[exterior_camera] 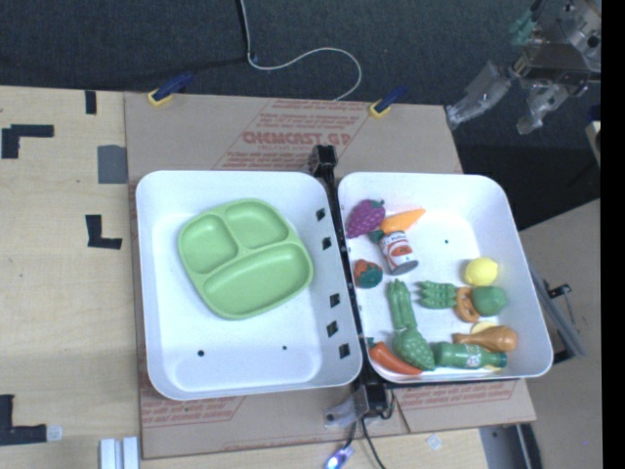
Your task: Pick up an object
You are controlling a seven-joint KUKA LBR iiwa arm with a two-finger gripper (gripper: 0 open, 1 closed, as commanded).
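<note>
Several toy foods lie in the right bin [488, 198]: purple grapes [364, 217], an orange carrot [405, 219], a red-and-white can [398, 251], a yellow lemon [480, 271], a green lime [490, 299], a green cucumber [398, 306] and a green bottle [469, 358] along the near wall. My gripper [506, 104] hangs high over the dark floor beyond the bin's far right corner. It is open, its two grey fingers [473, 97] spread wide with nothing between them.
The left bin [166, 203] holds a green divided plate [246, 257]. A black hinge strip [337, 262] runs between the bins. Both bins rest on a cardboard sheet [283, 135], and a white cable [293, 62] loops behind it.
</note>
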